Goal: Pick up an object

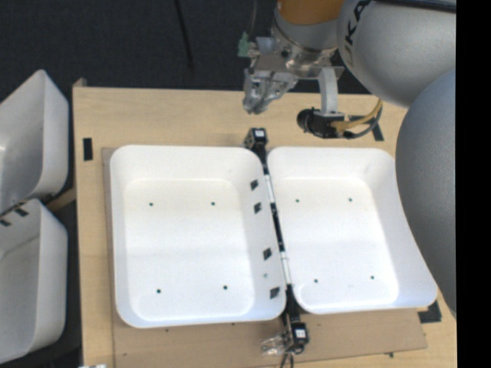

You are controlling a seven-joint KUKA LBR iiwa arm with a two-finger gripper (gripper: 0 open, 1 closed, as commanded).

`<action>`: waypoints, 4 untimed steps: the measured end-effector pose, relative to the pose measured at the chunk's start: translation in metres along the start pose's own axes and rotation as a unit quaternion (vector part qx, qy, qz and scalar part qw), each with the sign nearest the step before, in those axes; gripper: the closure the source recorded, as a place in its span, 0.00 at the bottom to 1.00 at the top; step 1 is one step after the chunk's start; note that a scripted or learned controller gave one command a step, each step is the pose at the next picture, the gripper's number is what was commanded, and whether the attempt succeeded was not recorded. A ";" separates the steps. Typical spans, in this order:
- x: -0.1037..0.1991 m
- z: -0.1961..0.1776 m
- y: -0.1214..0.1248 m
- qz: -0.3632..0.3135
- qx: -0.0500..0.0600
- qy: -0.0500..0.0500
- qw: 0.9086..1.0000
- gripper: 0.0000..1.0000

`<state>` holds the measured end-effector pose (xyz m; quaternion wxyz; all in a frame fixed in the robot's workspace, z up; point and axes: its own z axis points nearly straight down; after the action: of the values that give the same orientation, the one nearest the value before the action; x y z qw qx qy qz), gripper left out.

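A small clamp with a glint of clear plastic [282, 342] sat at the near edge of the bench [92, 121], where the seam between the two bins ended. The left bin [184, 244] and the right bin [330, 236] lay side by side, their rims touching along a dark-tabbed strip [270, 213].

The gripper [261, 98] hung over the bench's far edge, just beyond the far end of that seam and above neither bin. It pointed down and carried nothing visible. Whether it was wide or narrow could not be told, as blur and the slanted view merged its tip into one grey mass.

The task looked to be at its opening step, with the arm [383, 37] poised before any reach. The bin floors offered white plastic and a few small dark dots, so which object was meant remained unclear. The next move appeared to call for choosing a target, then travelling toward the near side and descending.

A black fitting with wires [326, 121] lay near the far edge, partly behind the wrist. The arm's bulk covered the right bin's right rim.
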<state>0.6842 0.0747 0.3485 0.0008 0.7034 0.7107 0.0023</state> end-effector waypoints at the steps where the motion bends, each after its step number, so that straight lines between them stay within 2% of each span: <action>1: 0.082 0.010 0.006 0.002 0.001 -0.001 1.000 1.00; 2: 0.085 0.059 -0.042 0.004 0.005 -0.002 1.000 1.00; 3: 0.150 0.048 -0.072 0.002 0.003 -0.001 1.000 1.00; 4: 0.146 0.093 -0.018 0.005 0.000 -0.002 1.000 1.00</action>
<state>0.6653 0.2206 0.2555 0.0018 0.7073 0.7069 0.0011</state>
